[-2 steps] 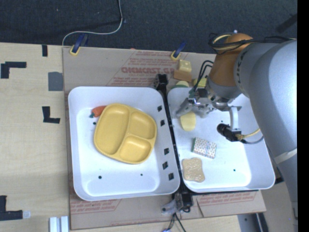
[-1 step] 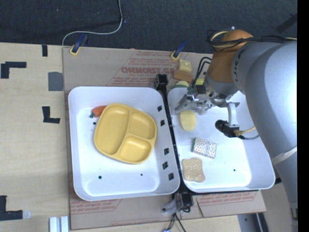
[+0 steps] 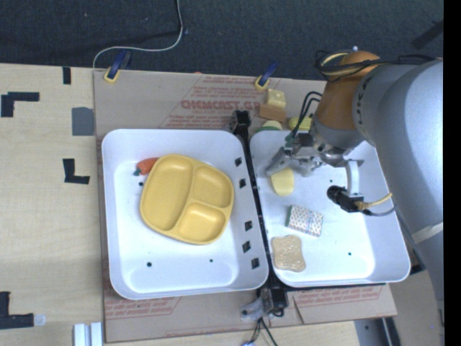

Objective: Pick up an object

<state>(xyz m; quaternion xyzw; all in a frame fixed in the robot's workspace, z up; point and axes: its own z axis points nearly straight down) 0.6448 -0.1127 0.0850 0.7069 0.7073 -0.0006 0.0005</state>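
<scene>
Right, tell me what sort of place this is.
Probably a robotics lab bench set up for grasping trials. Two white bins sit side by side on cardboard clamped to the bench, holding a yellow divided tray and small toy-like items, and a grey arm reaches in.

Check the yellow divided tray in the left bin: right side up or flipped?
Right side up. The yellow tray lies flat in the left bin with its three hollow compartments facing the camera, nothing in them.
</scene>
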